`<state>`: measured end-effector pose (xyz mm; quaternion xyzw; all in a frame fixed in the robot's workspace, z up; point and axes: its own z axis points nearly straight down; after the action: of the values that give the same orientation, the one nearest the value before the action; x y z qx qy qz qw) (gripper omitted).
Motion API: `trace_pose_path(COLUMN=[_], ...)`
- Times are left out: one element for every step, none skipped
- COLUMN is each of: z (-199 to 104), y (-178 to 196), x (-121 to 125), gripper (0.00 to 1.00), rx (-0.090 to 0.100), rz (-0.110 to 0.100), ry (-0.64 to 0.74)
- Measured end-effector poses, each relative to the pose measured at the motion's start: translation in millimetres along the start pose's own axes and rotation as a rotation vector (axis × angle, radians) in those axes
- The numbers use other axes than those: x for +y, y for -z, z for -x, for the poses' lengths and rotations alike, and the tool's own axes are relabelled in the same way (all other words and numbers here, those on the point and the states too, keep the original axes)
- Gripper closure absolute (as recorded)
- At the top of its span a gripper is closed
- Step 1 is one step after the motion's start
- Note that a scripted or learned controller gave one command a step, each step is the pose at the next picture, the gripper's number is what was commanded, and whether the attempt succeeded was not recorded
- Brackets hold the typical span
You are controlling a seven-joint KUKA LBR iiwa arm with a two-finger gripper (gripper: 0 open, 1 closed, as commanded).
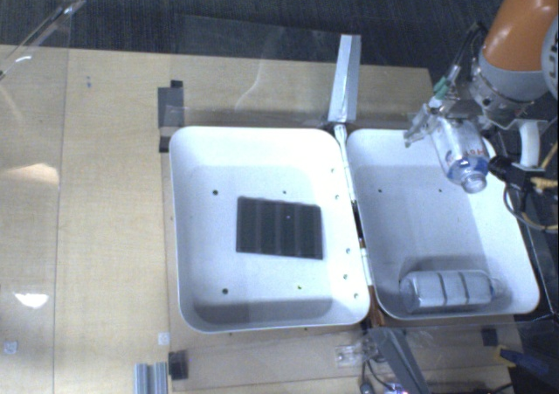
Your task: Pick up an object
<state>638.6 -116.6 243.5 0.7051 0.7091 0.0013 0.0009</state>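
My gripper is over the far right part of the right bin, below the arm's orange band. A small clear cylinder with a bluish end, like a little bottle or can, sits tilted right against the gripper's lower side. The view does not show whether it is gripped. A pale grey ridged block lies near the right bin's front wall. In the middle of the left bin a dark grey ridged rectangular piece lies flat, far from the gripper.
A metal divider post stands at the back, between the bins. Cables hang by the arm along the right bin's right rim. A clear sheet covers the wooden bench to the left.
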Motion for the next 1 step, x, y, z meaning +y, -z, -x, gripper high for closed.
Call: trace_pose_path(z=[52.4], y=[-143.7], x=[-22.1], gripper=[0.0], rx=[0.0], rz=[0.0], ry=[0.174])
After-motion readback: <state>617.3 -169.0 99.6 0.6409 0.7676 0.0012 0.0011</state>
